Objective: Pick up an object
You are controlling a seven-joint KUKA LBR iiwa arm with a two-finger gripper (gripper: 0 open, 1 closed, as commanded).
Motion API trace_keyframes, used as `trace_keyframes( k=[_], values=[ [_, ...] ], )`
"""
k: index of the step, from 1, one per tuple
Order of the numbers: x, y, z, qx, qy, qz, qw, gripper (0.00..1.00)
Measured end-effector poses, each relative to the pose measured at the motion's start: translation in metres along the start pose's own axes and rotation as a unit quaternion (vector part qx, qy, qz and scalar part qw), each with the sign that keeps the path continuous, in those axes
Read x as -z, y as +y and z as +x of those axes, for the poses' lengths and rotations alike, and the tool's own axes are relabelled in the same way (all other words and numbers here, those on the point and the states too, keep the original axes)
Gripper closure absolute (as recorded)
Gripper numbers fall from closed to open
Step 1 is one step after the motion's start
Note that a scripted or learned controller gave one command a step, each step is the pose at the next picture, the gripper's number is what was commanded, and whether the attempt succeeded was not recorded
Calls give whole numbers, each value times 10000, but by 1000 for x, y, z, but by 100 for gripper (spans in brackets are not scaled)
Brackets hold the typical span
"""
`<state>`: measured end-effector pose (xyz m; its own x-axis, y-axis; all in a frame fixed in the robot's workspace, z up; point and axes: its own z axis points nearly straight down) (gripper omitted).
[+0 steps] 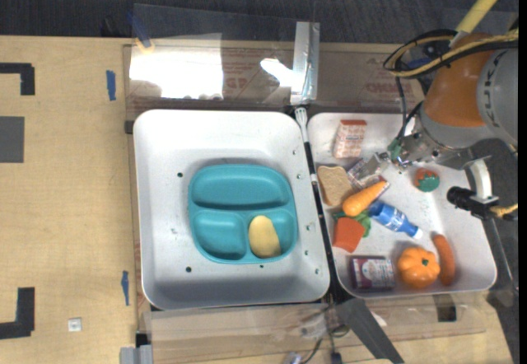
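The table [58, 189] carries two shallow white bins side by side. The left bin [165, 148] holds a teal divided tray [235, 185]. A yellow potato-shaped toy [263, 236] lies in the tray's lower right compartment.

The right bin [482, 259] holds the loose objects available for picking:
- A small pink-and-white box [350, 138] lies near the upper left corner.
- A slice of toy bread [334, 184] lies below the box, against the left wall.
- A toy carrot [363, 198] lies tilted, overlapping the lower right edge of the bread.
- A red block-shaped toy [347, 234] lies just below the carrot.
- A blue-and-white bottle [394, 220] lies on its side, right of the red toy.
- A dark can [371, 273] lies on its side near the lower wall.
- An orange pumpkin [417, 266] sits just right of the can.
- A red sausage-shaped toy [445, 258] lies touching or just beside the pumpkin's right side.
- A small green-and-orange round toy [426, 181] lies in the upper right area.

The arm [465, 99] enters from the right. The gripper [394, 155] is low over the upper middle of the right bin, between the box and the round toy, just above the carrot. Whether it is spread or closed cannot be determined. No object is visibly held.
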<state>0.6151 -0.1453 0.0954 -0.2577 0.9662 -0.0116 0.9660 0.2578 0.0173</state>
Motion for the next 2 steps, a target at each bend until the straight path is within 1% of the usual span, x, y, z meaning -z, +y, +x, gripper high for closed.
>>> trace_keyframes(
  k=[1,2],
  values=[
    [7,5,-33,928,22,11,9957,0],
    [2,-38,2,1339,-9,-37,9910,0]
  ],
)
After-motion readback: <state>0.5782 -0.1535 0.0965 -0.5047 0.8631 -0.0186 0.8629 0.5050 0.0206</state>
